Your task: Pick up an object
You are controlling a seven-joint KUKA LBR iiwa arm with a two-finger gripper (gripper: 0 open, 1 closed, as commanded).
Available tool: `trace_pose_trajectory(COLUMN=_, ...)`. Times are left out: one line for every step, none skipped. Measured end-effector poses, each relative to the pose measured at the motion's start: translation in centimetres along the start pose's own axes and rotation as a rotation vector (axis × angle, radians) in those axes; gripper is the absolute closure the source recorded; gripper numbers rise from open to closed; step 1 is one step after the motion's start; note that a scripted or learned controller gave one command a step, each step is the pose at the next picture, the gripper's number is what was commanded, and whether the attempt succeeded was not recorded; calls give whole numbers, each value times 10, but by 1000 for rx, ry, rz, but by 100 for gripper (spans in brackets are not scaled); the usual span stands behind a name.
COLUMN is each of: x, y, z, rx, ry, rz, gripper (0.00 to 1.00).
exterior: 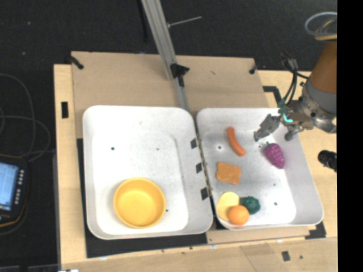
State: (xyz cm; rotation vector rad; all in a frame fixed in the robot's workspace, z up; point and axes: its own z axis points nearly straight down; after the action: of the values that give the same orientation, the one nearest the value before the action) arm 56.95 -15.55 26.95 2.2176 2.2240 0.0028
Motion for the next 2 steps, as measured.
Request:
trace_pose_trajectory(x=-9, y=-3, z=60, rx=7, ry=-2, rz=4, gripper=0)
trace_pose_trajectory(x=-13, y=1, z=122, rx=7, ry=-2, rz=4, gripper=0)
